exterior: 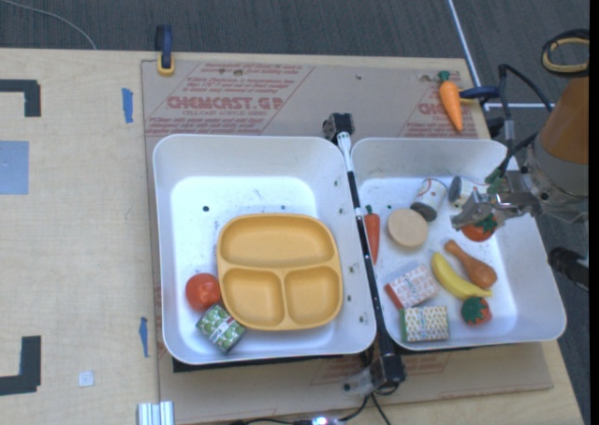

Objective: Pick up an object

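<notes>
My gripper (479,214) hangs over the right part of the right bin (533,320). A small red toy with a green top (480,231) sits right at its tip, partly covered by it; whether it is gripped is unclear. Below it lie a brown drumstick (471,266), a banana (454,278) and a strawberry (476,311). Further left are a tan disc (407,227), a white can (430,196), a carrot (372,234) along the bin's left wall, a red-and-white packet (412,285) and a green-yellow box (426,323).
The left bin (187,180) holds a yellow divided plate (279,271), a red tomato (202,290) and a green packet (219,328). Another carrot (451,103) lies on the board behind the right bin. The arm's orange band (571,124) is at the right edge.
</notes>
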`<action>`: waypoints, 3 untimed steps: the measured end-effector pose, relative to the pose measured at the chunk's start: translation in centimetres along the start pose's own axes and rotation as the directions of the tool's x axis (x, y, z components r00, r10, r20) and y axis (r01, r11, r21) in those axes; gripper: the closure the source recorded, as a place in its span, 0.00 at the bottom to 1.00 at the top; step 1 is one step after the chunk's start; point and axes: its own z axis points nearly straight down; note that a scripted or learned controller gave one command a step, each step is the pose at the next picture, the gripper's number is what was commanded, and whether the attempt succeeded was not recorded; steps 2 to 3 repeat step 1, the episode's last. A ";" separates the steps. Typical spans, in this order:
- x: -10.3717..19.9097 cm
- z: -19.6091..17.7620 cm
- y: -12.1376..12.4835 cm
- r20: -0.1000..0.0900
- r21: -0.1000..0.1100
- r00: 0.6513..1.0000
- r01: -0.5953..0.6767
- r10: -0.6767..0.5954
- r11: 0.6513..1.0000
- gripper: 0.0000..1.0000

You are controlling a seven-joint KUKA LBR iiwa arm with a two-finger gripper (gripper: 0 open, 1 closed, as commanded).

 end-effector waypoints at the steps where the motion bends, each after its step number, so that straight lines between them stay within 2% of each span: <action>1: 7.2 -0.9 -2.5 -0.001 0.003 1.000 0.000 0.000 1.000 1.00; 3: 7.2 -0.9 -2.5 -0.001 0.003 1.000 0.000 0.000 1.000 1.00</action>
